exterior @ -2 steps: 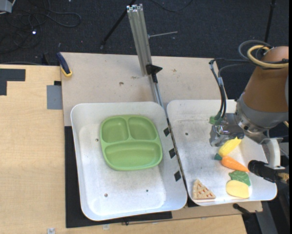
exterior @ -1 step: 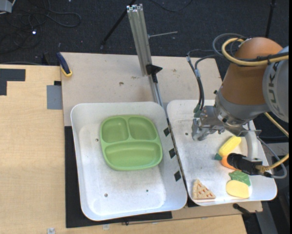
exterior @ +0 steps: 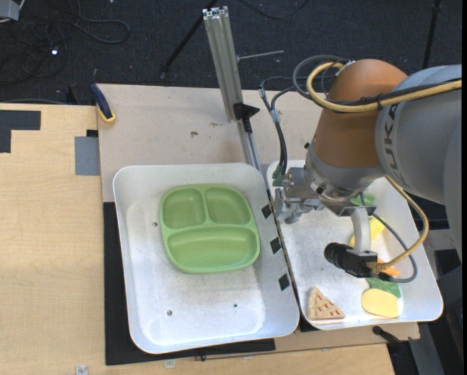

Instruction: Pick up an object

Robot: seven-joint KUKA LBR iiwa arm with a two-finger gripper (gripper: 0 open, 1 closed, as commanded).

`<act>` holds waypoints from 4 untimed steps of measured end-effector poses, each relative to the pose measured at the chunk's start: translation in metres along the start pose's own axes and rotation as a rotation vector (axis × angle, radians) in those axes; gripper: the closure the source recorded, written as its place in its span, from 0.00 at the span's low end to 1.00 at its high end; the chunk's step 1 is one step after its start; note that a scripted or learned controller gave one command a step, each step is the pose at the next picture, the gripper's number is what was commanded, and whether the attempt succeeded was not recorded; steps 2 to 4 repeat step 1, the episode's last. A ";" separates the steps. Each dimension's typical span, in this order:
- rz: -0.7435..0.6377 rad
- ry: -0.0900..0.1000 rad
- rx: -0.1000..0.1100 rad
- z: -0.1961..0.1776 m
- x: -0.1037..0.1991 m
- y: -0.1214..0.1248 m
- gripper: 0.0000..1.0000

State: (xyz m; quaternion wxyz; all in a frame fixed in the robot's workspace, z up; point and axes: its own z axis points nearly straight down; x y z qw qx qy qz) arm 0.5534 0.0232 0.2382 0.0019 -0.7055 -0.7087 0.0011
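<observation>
Arm [exterior: 374,131], grey with an orange band, reaches in over the upper right of frame. Left bin [exterior: 147,287], centre frame, holds a green divided plate [exterior: 210,229]. Right bin [exterior: 315,260] lies partly under the arm. Gripper [exterior: 293,208] is mid-frame at that bin's left rim; open or closed, cannot tell. Candidates lower right: tan waffle wedge [exterior: 325,305], with a yellow piece [exterior: 380,303] near it.

Bench [exterior: 163,131] bearing left white bin [exterior: 140,295] beside right white bin [exterior: 315,264]
</observation>
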 end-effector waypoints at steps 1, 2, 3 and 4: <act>0.000 -0.001 -0.001 0.011 0.046 0.008 1.00; 0.000 -0.001 -0.001 0.011 0.046 0.008 1.00; 0.000 -0.001 -0.001 0.011 0.046 0.008 1.00; 0.000 -0.001 -0.001 0.011 0.046 0.008 1.00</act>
